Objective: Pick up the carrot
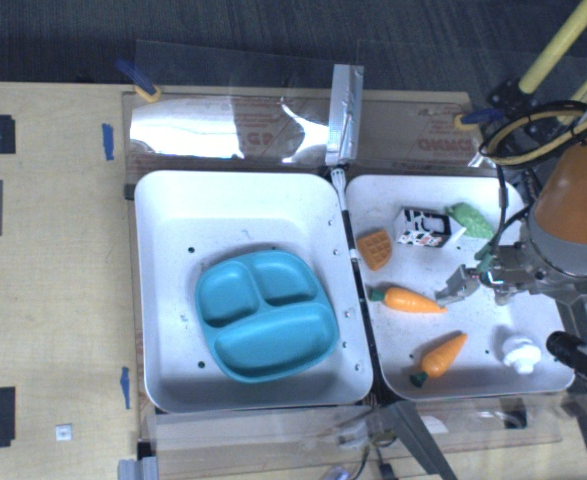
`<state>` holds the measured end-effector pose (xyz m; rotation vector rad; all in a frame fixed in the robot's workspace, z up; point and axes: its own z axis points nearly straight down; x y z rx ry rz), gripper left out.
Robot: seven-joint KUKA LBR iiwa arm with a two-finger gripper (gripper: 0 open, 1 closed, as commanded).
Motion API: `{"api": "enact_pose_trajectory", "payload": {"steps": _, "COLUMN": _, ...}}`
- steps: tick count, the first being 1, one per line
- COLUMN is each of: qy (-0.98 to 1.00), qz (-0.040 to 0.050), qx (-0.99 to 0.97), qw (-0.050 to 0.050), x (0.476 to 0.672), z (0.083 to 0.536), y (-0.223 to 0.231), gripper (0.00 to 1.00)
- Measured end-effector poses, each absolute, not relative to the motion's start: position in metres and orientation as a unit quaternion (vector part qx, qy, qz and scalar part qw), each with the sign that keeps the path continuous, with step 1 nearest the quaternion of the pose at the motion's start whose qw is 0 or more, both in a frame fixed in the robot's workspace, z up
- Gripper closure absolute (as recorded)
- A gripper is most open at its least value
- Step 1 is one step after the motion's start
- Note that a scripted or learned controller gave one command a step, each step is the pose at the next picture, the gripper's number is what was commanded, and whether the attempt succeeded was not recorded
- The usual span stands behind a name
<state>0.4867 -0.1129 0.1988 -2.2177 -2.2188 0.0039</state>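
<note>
**Fingers beside the carrot, nothing held**

I saw the fingers point(460, 284) hanging over the right bin point(533, 383), slightly parted and gripping nothing. The carrot point(409, 301) lay just to their left on the bin floor, not touching them. A second carrot point(439, 356) lay below them, nearer the front wall.

We were looking at a robotics lab. A wooden bench point(53, 298) carried two white bins point(163, 268) taped in place, with blue tape marks point(107, 140) and black corner markers point(1, 133) at nine o'clock. Bundled cables point(523, 133) looped at two o'clock, and toy food lay beside a plastic divided plate point(265, 313).
</note>
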Motion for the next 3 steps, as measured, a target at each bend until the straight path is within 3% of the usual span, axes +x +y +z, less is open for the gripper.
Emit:
{"api": "enact_pose_trajectory", "payload": {"steps": 1, "qy": -0.681, "qz": -0.0021, "qx": -0.733, "qw": -0.002, "x": 0.504, "z": 0.087, "y": -0.120, "gripper": 0.00}}
{"api": "enact_pose_trajectory", "payload": {"steps": 2, "qy": -0.676, "qz": -0.0027, "qx": -0.737, "qw": -0.003, "x": 0.572, "z": 0.087, "y": -0.101, "gripper": 0.00}}
{"api": "enact_pose_trajectory", "payload": {"steps": 3, "qy": -0.708, "qz": 0.0047, "qx": -0.707, "qw": 0.005, "x": 0.629, "z": 0.085, "y": -0.102, "gripper": 0.00}}
